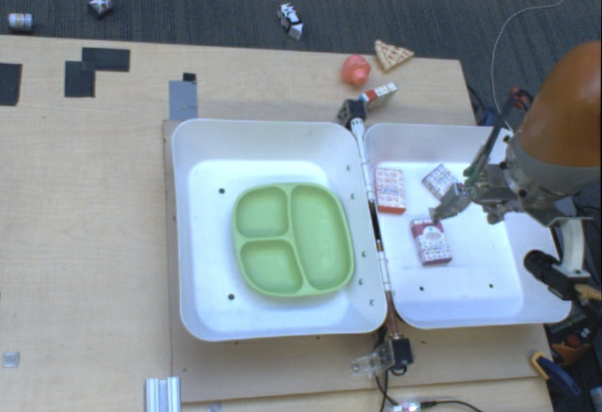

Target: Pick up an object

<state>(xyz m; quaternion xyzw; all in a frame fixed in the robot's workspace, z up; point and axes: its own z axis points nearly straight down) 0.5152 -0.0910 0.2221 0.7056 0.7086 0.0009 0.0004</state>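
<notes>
Camera view: red-and-white packets (431, 243), labels unreadable, beside claw (450, 204).

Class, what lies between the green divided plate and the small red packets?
In the camera view, the two bins' adjoining rims lie between the green plate and the packets.

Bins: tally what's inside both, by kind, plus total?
Green divided plate: 1, in the left bin.
Small red-and-white packets: 3, in the right bin: one by the divider, one near the gripper at the bin's far side, one toward the middle.
Total: 4
</notes>
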